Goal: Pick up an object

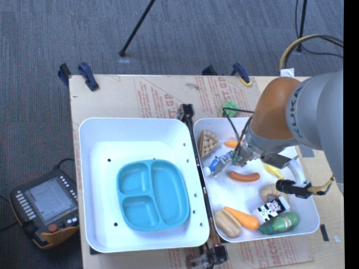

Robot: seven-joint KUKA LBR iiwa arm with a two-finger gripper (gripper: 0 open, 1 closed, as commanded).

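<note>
My gripper hangs low over the left middle of the right bin, under the grey and orange wrist. Just to its left lies a small blue and white object, very close to the gripper's tip; whether they touch is unclear. A red-brown sausage lies right below the gripper. A waffle piece sits at the bin's upper left, with a small orange piece beside it. The wrist hides part of the bin's upper right.
In the right bin there are also a yellow banana, a tan lump, a carrot, a bread roll, a black-and-white block and a green vegetable. The left bin holds a blue divided plate.
</note>
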